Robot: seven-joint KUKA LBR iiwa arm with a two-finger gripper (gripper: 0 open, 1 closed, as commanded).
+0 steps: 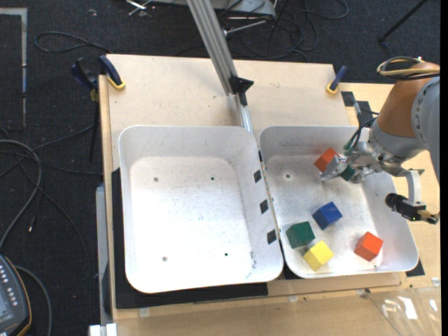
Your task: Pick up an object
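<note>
The right bin (280,145) holds several small blocks. An orange block (325,159) lies in the bin's far part. My gripper (337,170) is low inside the bin, just right of the orange block and close against its near side. The arm's grey wrist (392,145) partly covers the gripper from the right. Nearer the front lie a blue block (326,214), a green block (301,234), a yellow block (318,255) and a red-orange block (369,246).
The left bin (129,187) sits beside the right one, their rims meeting at the middle. A slanted metal pole (213,37) runs down to the far rim between them. Clamps sit at the bench's back corners.
</note>
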